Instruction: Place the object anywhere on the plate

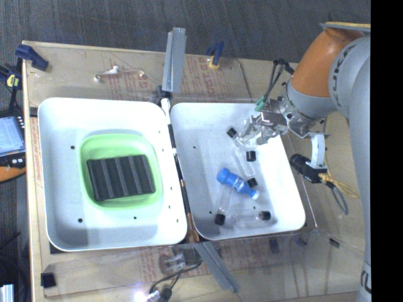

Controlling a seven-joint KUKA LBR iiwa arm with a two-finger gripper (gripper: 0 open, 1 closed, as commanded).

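The arm (343,61) is reaching in from the right, its grey body and orange band cut off by the frame edge. Its tool (255,131) is hanging over the upper right part of the right bin (201,137); the metal parts there are blending with clear plastic below, so whether it is open, closed or gripping anything cannot be told.

In that bin a blue bottle (234,182) is lying on its side near the middle, and around it several clear tubes with black caps (220,218) are scattered — their see-through bodies are hard to make out against the white floor, so mostly the caps are showing.

The left bin (56,124) is holding a green plate (113,148), and a dark ribbed tray (119,176) is resting on it, covering much of its middle.

On the tabletop (88,55), blue clamps (31,56) are gripping the back edge. A dark device (9,137) at the left is cut off by the frame; its screen is glowing, but any writing is too small to read.
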